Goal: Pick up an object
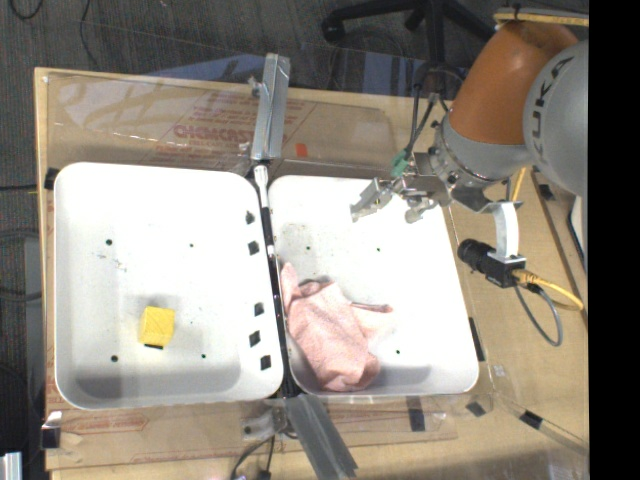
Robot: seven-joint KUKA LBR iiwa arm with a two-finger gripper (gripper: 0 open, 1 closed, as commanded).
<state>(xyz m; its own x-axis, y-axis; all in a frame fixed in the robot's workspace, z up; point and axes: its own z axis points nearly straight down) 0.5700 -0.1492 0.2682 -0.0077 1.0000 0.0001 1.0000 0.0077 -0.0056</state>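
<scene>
- Camera view, nearest part: shows a crumpled pink cloth point(330, 333) at 7 o'clock in the right bin point(440, 298), bunched against the wall shared with the left bin point(70, 183).
- Shows a small yellow block point(157, 326) at 6 o'clock in the left bin, flat on the floor, clear of the walls and well apart from the cloth.
- Farther back, places the gripper point(388, 208) at 12 o'clock in the right bin, just inside the far rim.
- Shows its fingers point(363, 202) spread, pinching nothing, well apart from cloth and block alike.
- At 2 o'clock from the gripper, shows the grey arm point(560, 108) with its orange band reaching in.
- Farthest, shows the bench point(120, 108) running behind both bins.
</scene>
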